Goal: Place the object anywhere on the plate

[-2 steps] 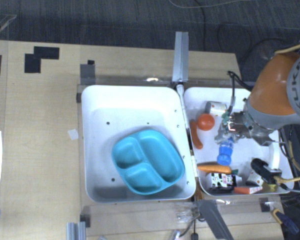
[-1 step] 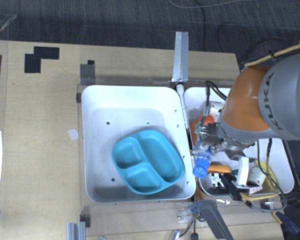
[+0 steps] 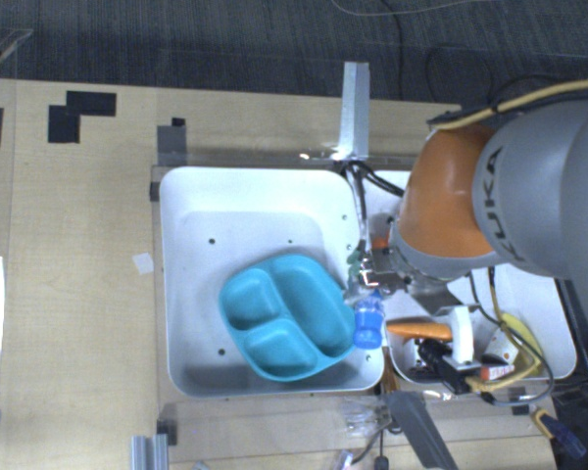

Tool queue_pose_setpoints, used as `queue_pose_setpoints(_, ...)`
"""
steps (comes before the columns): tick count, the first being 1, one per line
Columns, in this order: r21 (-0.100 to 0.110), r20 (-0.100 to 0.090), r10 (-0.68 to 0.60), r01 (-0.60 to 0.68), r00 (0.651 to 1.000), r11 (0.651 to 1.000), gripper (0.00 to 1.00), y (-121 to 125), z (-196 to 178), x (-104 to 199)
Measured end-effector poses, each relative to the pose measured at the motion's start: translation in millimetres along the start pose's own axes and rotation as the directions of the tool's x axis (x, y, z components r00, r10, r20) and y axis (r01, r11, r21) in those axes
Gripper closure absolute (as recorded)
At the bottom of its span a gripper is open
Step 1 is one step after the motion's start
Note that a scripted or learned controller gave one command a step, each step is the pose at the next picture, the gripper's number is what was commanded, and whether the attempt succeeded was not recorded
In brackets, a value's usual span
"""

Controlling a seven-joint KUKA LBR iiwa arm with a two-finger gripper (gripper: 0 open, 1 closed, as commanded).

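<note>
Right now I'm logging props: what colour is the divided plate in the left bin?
Light blue; the divided plate shows best in the camera view.

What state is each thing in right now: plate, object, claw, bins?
Blue divided plate: lying tilted in the left bin, compartments bare.
Small blue bottle-like object: at the plate's right rim, directly under the claw; a grip can't be confirmed.
Claw: low over the divider between the bins.
Left bin: holds the plate.
Right bin: holds an orange item and mixed clutter, partly hidden by the arm.
</note>
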State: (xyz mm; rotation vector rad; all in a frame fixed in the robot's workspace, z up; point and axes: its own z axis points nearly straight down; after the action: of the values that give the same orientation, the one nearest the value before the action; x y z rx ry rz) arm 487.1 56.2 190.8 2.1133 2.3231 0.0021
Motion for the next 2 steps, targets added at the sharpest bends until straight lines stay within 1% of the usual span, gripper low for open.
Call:
queue_pose_setpoints(1,-0.003,0.0,-0.245,0.245,0.969,0.969,1.0,6.0,-47.2,58.1)
queue_pose_setpoints(2,-0.002,0.001,-0.41,0.41,0.912,0.912,1.0,49.5,-22.8,5.4)
